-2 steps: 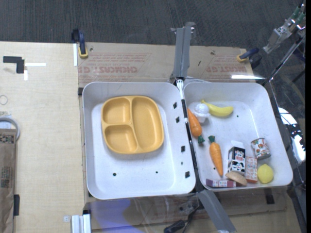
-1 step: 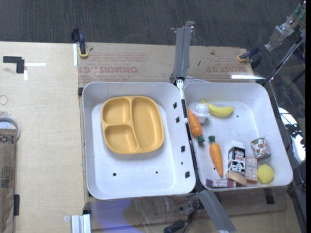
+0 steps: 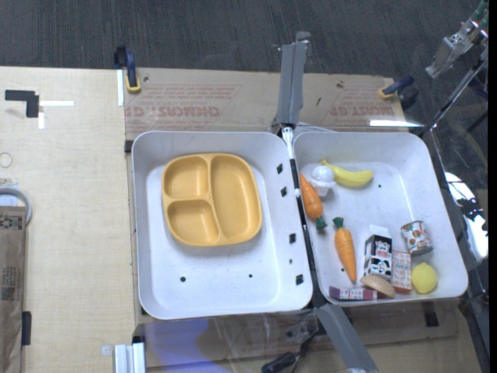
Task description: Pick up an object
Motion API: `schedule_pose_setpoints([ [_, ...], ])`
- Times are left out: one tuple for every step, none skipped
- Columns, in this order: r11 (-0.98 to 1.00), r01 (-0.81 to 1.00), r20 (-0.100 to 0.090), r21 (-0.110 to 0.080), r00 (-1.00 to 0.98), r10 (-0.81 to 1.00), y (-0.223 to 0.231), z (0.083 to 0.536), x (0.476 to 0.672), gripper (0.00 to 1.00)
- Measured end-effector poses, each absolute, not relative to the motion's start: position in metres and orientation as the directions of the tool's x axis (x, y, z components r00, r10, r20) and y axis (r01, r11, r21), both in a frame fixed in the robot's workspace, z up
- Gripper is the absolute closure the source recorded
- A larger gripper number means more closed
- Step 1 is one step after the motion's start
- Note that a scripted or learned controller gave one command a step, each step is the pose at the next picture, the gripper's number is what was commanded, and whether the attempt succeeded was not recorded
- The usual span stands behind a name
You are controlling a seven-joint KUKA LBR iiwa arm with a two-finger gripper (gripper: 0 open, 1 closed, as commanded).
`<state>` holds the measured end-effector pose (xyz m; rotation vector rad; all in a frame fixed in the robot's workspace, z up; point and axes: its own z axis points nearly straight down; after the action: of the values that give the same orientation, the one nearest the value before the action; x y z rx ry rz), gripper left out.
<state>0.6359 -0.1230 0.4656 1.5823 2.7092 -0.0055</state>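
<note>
Carrot [image 3: 345,251] lies mid right bin [image 3: 404,142], near a milk carton [image 3: 378,255] and can [image 3: 416,238]. Gripper [image 3: 458,45] hangs beyond the bin's far right corner, grip state unclear. Crowded neighbours could spoil a grab.

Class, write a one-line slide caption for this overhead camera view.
Yellow three-compartment plastic plate in the left white bin; yellow banana, two orange carrots and small packages in the right white bin.

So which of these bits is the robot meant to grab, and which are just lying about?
For grabbing, in the right bin:
banana
two carrots
small can
milk carton
lemon

Just there:
yellow divided plate in the left bin
clamps on the cardboard
</note>
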Motion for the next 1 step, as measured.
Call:
schedule_pose_setpoints([
  [0.493,0.870,-0.006,-0.001,-0.493,0.870,-0.1229,0.4738,0.6372,1.00],
])
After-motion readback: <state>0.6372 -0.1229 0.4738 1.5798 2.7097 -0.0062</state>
